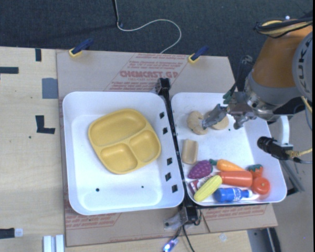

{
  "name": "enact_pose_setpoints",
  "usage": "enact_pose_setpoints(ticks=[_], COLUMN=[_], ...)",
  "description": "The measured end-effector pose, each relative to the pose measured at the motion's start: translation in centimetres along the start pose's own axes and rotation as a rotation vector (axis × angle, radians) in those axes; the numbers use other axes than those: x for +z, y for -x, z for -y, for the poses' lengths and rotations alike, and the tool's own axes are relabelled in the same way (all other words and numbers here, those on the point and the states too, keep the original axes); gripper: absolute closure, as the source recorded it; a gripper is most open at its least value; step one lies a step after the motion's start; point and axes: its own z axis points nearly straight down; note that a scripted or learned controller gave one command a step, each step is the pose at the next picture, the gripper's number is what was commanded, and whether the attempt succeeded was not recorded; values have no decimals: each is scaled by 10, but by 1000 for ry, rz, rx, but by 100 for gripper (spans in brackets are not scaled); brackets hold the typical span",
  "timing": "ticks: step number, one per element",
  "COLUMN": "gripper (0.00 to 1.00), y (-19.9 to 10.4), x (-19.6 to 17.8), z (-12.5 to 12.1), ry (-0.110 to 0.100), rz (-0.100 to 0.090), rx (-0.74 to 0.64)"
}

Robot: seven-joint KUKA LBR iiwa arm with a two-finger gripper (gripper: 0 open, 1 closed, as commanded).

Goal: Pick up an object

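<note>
The arm [283, 62] enters from the right edge of the view, its orange band uppermost and the grey wrist section below it. The wrist [260, 101] slants down and to the left, ending in the gripper [219, 117]. The fingers [214, 115] point left and slightly downward, held low. Whether they stand apart or closed cannot be judged from this angle, and nothing can be confirmed between them. A black cylindrical part [273, 147] with a pale cable projects below and behind the wrist, to the right of the gripper.
</note>
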Motion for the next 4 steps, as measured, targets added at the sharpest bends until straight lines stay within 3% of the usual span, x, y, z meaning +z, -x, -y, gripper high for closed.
enact_pose_setpoints(ticks=[1, 2, 3, 4], gripper=[0, 0, 0, 100], y=[-32, -55, -95, -94], x=[-150, -140, -307, -307], z=[17, 40, 77, 76], ry=[18, -1, 20, 1], rz=[1, -1, -2, 1], rx=[-4, -2, -5, -1])
